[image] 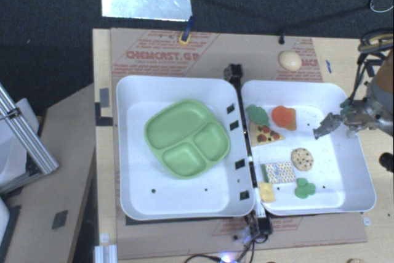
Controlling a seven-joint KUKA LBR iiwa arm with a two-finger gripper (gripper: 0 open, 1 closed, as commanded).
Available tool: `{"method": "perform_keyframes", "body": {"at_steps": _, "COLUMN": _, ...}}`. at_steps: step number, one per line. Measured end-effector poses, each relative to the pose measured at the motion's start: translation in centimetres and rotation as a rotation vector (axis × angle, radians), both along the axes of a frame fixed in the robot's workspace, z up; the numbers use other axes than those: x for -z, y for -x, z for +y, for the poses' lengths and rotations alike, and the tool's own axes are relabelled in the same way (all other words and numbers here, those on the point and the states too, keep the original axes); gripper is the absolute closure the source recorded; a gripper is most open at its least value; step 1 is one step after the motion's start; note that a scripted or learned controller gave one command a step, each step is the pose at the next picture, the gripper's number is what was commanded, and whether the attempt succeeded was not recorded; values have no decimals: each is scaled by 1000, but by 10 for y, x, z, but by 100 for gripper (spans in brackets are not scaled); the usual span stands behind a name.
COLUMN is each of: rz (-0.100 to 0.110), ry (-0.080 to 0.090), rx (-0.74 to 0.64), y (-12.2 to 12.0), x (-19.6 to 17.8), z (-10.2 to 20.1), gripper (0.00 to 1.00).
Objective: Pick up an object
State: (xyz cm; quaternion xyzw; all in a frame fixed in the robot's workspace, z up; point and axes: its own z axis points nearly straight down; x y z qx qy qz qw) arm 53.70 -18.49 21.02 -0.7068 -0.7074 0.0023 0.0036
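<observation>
Front of right bin (354, 194): yellow block (267, 192), green toy (304, 188), patterned cracker (279, 172), cookie (301, 159).
Middle: pizza slice (266, 133), broccoli (257, 114), orange piece (284, 117).
Gripper (324, 127): enters from 3 o'clock, low over the right bin's bare floor, at 3 o'clock of the orange piece; grip state cannot be told, nothing visibly held.
Left bin (132, 194): green divided plate (186, 138).
Bench, 12 o'clock: egg (290, 60).

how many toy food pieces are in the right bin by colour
green: 2, a leafy piece and a small piece
orange-red: 1, a rounded piece
yellow: 2, a pizza slice and a small block
tan: 1, a cookie
white patterned: 1, a cracker
total: 7
</observation>
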Motion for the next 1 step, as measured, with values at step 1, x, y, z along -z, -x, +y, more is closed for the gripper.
{"method": "perform_keyframes", "body": {"at_steps": 1, "rz": -10, "ry": 2, "rx": -3, "y": -3, "x": -5, "z": 0, "gripper": 0}}
